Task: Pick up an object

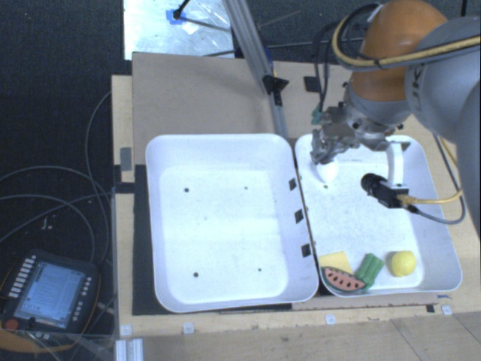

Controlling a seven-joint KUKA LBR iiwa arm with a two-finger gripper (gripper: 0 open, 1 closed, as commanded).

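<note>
— What lies nearest, at the front edge of the bench [225, 318]?

— The handheld control pad [49, 292] sits off the bench's front left corner, on the dark floor, with cables looping near it. On the bench, the right bin [443, 232] holds four things along its front wall: a yellow block [336, 261] and a watermelon slice [343, 279] in the front left corner, a green piece [369, 268] just beside them, and a lemon [403, 262] a little further right.

— And the left bin [218, 216]?

— White, shallow, showing just a few dark specks on its floor.

— Where are the fingers [325, 156]?

— At the far left corner of the right bin, pointing down, close to the wall shared with the left bin. A small white shape [328, 173] lies directly under their tips; whether they touch it is unclear. How far apart the fingers stand, I cannot tell, as the wrist hides them.

— So the objects are apart from them?

— Well apart: all four lie at the front wall, the fingers at the far end. Beyond, a tilted metal pole [252, 40] rises from the bench's far edge.
</note>
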